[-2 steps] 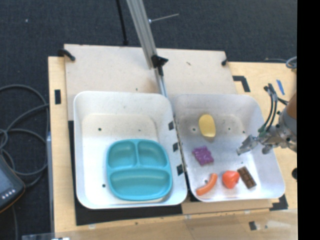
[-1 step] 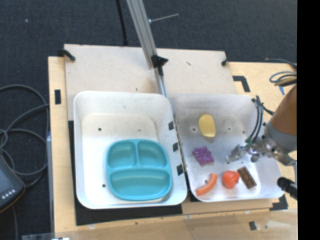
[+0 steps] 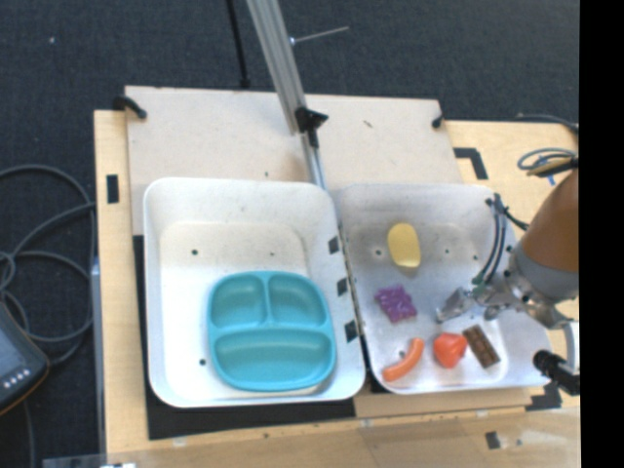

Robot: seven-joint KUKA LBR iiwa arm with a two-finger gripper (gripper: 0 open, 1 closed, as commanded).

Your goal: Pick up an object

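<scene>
The camera view looks down at a slant on a pale wooden worktop (image 3: 390,130) carrying two shallow white bins; the left-hand white bin (image 3: 171,261) holds a turquoise plastic plate with three compartments (image 3: 270,331), lying flat in its lower half; the right-hand white bin (image 3: 444,208) holds the small things a pick could go for. A yellow rounded lump like a toy lemon (image 3: 405,245) sits toward the upper middle of that bin; a small purple knobbly piece like a bunch of grapes (image 3: 396,304) lies below it; an orange carrot-shaped piece (image 3: 404,359) lies near the bin's lower edge, a red-orange rounded piece (image 3: 448,350) just beside it, and a brown rectangular bar (image 3: 480,346) right of that, close enough that they may touch.

These look like light, stiff plastic toys, smooth and somewhat slippery; the yellow lump stands well apart from the rest, so closing across its narrow middle seems the safest hold; the crowded trio below risks a nudged neighbour.

The grey arm comes in from the right of the frame, its pincer (image 3: 466,302) low over the bin between the purple piece and the brown bar; nothing shows between its parts, and whether it is released or clenched I cannot tell; the metal blurs into the white floor, and the arm's upper body is cut off at the frame's right.
</scene>
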